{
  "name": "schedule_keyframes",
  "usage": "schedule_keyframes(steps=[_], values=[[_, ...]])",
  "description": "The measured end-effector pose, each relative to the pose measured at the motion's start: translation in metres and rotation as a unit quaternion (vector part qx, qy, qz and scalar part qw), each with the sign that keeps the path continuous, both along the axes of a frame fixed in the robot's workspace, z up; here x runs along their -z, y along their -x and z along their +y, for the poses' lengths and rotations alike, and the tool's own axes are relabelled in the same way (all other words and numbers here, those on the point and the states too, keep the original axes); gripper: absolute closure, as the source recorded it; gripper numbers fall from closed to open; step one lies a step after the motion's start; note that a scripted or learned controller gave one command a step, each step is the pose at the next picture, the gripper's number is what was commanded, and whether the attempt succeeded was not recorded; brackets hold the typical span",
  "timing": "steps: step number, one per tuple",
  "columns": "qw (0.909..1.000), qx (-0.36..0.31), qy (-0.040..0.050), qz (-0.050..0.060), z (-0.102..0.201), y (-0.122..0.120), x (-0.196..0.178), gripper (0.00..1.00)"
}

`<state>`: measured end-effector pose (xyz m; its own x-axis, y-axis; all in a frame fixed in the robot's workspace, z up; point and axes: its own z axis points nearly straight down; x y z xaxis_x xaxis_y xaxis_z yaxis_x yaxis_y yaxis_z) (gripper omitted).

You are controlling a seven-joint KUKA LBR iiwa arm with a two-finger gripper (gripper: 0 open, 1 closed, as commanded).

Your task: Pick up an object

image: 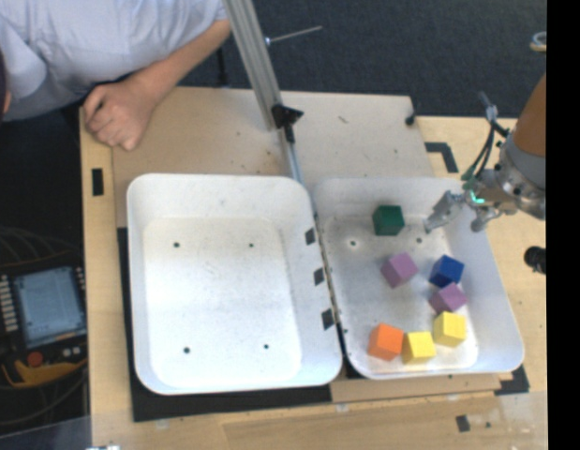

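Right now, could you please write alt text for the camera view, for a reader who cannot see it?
The end effector, fingers apart and holding nothing, hovers over the right bin, beside a green cube. That bin also holds two purple cubes, a blue cube, two yellow cubes and an orange cube. A person's hand rests on the bench.

We see two bins side by side: the left bin [224, 279] and the right bin [360, 251], which holds seven cubes [399, 270] toward its lower right. The gripper [461, 211] hangs over its upper-right edge.
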<state>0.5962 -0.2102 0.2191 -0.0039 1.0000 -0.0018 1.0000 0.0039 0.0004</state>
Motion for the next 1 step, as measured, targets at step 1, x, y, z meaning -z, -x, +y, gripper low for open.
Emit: schedule_keyframes(steps=[1], values=[[1.0000, 0.002, -0.0001, 0.002, -0.0041, -0.0049, 0.0438, 0.00]])
